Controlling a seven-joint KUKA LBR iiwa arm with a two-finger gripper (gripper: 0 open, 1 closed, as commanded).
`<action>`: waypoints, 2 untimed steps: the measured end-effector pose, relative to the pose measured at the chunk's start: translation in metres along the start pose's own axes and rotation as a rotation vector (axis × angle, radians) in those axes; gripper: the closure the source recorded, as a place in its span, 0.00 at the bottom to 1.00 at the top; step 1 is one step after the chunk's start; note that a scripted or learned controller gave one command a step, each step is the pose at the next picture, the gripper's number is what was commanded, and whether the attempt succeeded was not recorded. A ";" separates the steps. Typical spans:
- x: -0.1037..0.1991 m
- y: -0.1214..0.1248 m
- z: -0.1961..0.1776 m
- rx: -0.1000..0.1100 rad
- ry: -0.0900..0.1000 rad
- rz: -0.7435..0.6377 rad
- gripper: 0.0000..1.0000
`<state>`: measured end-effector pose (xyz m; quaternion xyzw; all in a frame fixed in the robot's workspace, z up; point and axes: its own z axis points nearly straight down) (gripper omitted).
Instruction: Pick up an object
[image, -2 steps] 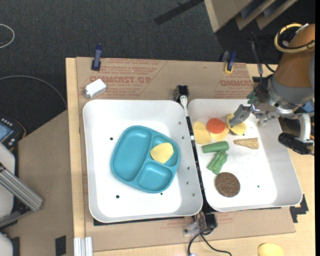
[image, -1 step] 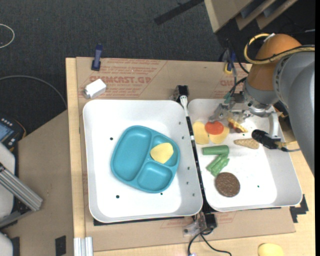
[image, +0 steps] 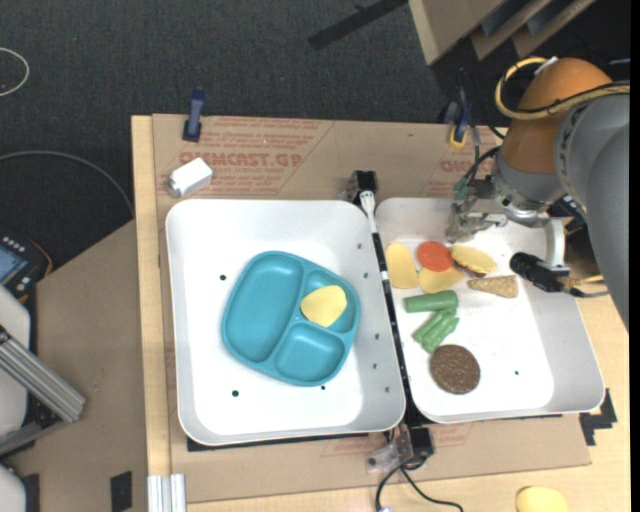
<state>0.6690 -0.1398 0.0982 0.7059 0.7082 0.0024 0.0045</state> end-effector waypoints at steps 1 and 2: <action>0.000 0.001 -0.011 -0.003 -0.002 -0.001 1.00; 0.000 0.002 -0.022 -0.006 -0.003 -0.002 1.00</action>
